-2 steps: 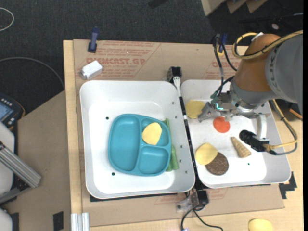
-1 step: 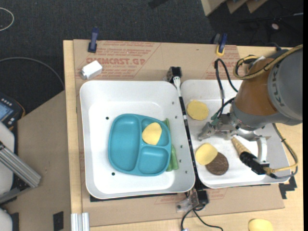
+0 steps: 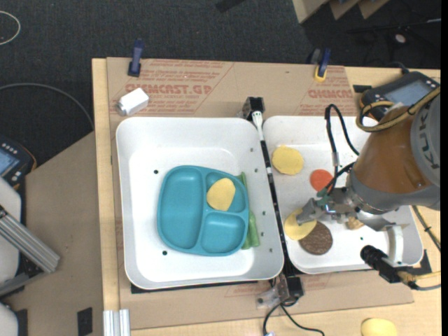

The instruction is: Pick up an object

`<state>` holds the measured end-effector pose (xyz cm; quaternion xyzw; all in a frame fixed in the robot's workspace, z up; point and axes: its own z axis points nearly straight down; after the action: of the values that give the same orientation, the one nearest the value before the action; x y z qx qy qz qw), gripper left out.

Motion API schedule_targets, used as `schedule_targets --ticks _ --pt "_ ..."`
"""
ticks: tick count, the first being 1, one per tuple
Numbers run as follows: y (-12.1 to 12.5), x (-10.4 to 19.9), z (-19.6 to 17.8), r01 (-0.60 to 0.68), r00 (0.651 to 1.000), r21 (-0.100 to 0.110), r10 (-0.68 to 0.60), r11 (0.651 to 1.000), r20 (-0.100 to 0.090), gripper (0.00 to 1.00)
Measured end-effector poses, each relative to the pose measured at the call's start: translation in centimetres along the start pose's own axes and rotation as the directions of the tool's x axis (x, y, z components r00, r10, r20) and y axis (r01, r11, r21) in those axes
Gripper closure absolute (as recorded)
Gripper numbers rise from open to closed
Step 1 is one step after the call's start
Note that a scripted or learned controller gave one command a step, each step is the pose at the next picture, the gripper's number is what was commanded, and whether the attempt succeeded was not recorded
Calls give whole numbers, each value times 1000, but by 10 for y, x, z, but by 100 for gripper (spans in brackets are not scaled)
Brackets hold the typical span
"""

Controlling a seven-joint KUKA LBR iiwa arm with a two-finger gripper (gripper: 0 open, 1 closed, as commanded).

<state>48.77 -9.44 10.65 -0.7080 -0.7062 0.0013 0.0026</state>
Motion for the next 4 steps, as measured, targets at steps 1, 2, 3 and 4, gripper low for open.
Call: schedule_targets --ticks 1,2,3,4 --pt "-8 -8 -38 2 1000 -10 -2 1000 4 0" --pt "52 -25 -161 5 1000 -24 -5 1000 7 0" --pt "17 -16 3 1 1000 13 -1 1000 -2 0" --pt "103 -30 22 4 1000 -8 -4 1000 3 0"
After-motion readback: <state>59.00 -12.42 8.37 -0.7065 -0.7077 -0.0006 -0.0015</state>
